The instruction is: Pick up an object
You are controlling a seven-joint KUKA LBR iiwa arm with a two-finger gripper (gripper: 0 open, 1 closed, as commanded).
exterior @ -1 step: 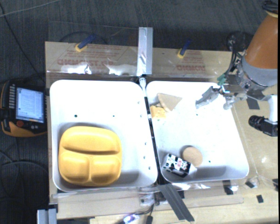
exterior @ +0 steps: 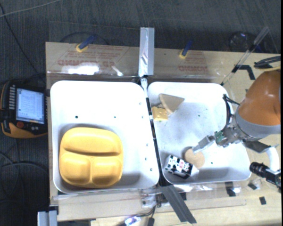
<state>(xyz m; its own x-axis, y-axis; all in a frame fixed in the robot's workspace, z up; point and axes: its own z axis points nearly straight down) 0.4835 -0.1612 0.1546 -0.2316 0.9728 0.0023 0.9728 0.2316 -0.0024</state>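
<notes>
- A small round tan object [exterior: 196, 157] lies near the front of the right bin [exterior: 212, 121], just right of a small black-and-white patterned block [exterior: 178, 166] that sits in the bin's front-left corner.
- The pincer [exterior: 190, 152] reaches in from the right on a thin grey stem and ends right at the tan object; its tip seems to touch or overlap the object's upper left edge, though the view is too coarse to be sure of contact.
- Whether the pincer is spread or pressed together I cannot tell; the tip is small and blurs into the tan object.
- The patterned block stands tilted against the bin's front wall, close beside the tan object, perhaps touching it.
- Farther back in the same bin, near the dividing edge, a tan wedge-shaped piece [exterior: 170, 101] lies beside a smaller yellowish piece [exterior: 160, 113]; both are well apart from the pincer.
- The arm [exterior: 262, 105] fills the right side, its orange band above a grey wrist section that hangs over the bin's right rim.
- In the left bin [exterior: 94, 102] a large yellow rounded, loaf-like object [exterior: 91, 156] rests in the front-left part.
- The two bins sit side by side, touching along their middle edge, on the pale wooden counter [exterior: 104, 55].
- At the back of the counter stand two yellow-and-blue clamps [exterior: 85, 44], and a silvery upright strip [exterior: 146, 51] sits between the bins.
- Left of the counter, on the dark floor, lies an orange-edged handheld pendant with a lit screen [exterior: 27, 108].
</notes>
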